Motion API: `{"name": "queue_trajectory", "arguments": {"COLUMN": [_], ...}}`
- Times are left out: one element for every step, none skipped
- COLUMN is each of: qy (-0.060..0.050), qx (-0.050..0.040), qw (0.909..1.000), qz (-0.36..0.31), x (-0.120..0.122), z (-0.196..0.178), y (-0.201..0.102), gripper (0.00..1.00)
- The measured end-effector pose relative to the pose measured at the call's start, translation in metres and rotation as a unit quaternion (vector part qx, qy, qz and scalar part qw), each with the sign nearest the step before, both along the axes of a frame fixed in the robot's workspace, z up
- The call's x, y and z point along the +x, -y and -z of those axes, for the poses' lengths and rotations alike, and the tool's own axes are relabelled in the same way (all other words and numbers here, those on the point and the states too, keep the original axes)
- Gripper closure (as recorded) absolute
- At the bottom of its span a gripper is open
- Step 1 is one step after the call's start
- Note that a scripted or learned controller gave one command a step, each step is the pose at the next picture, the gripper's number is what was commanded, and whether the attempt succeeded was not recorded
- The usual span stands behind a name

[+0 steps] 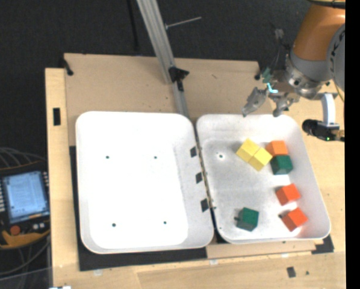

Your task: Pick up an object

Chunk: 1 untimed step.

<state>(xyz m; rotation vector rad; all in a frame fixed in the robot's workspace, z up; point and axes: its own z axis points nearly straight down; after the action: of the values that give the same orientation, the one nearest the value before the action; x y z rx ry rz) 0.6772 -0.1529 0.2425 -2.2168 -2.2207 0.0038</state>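
The left bin (135, 179) holds no blocks, so all the choices sit in the right bin (228, 137). A green block (247, 218) lies alone near the front edge — free on all sides, likely the easiest grab. Further right, the yellow block (254, 153) touches an orange and green pair (280, 157), leaving little finger room. Two orange blocks (291, 206) sit by the right wall. The gripper (265, 105) hovers above the back rim, fingers spread and holding nothing — seemingly poised before descending.
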Motion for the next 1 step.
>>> {"name": "queue_trajectory", "arguments": {"qy": [0.002], "qx": [-0.0020], "qw": [1.0000], "qz": [-0.001], "x": [0.0007], "z": [-0.0036], "y": [0.0009], "gripper": [0.00]}}
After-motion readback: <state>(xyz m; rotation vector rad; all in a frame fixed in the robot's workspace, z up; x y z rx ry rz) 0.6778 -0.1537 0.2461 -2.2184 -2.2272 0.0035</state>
